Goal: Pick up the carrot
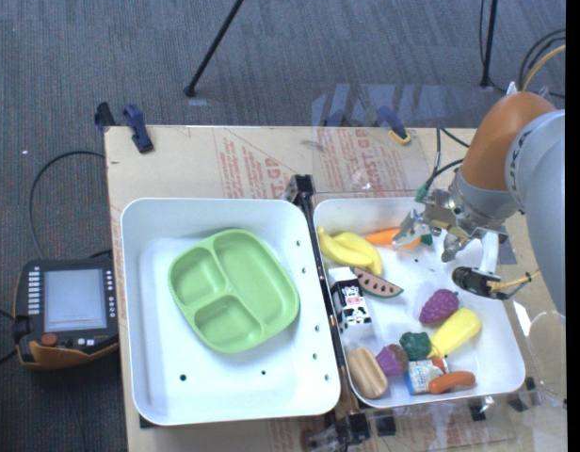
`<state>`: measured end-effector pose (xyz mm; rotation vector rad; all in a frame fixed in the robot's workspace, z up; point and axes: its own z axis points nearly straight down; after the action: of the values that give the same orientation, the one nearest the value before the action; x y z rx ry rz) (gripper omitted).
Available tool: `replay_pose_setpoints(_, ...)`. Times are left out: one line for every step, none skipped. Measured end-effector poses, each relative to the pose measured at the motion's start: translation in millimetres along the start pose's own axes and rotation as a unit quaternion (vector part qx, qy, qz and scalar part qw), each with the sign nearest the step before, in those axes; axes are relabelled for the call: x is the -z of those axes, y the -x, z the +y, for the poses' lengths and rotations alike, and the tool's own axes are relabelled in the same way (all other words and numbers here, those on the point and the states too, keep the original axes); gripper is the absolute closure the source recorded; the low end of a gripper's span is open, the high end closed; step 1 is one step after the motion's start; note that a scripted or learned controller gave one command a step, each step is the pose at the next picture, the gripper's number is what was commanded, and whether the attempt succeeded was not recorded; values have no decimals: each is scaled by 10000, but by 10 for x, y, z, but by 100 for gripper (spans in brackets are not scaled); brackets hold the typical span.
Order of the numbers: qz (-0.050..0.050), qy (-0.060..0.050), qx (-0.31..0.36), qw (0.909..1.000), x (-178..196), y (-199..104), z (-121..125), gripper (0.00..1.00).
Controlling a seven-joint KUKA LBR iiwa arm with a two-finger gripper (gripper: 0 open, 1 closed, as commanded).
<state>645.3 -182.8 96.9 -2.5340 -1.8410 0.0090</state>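
Gripper (424, 236) poised at the carrot (386, 236) in the right bin (512, 342).

The carrot, a small orange toy piece, lies near the bin's far edge, just beside the yellow banana (346, 249) and above the watermelon slice (377, 283). The gripper sits over its thicker right end, but whether its hand is closed on anything I cannot tell from this angle. The carrot looks light, rigid plastic with a smooth, tapered, probably slippery skin; I judge the best hold is across the thick end, 1 pad on each side, away from the banana. The left bin holds a green plate (235, 290).
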Motion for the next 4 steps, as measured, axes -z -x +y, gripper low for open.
replay_pose_setpoints(5,-7,-645,9979,-108,72,17,0)
replay_pose_setpoints(-2,-14,-601,9982,-8,54,20,100)
replay_pose_setpoints(-5,-17,-596,9982,-11,53,19,0)
replay_pose_setpoints(-5,-33,-586,9983,89,56,19,100)
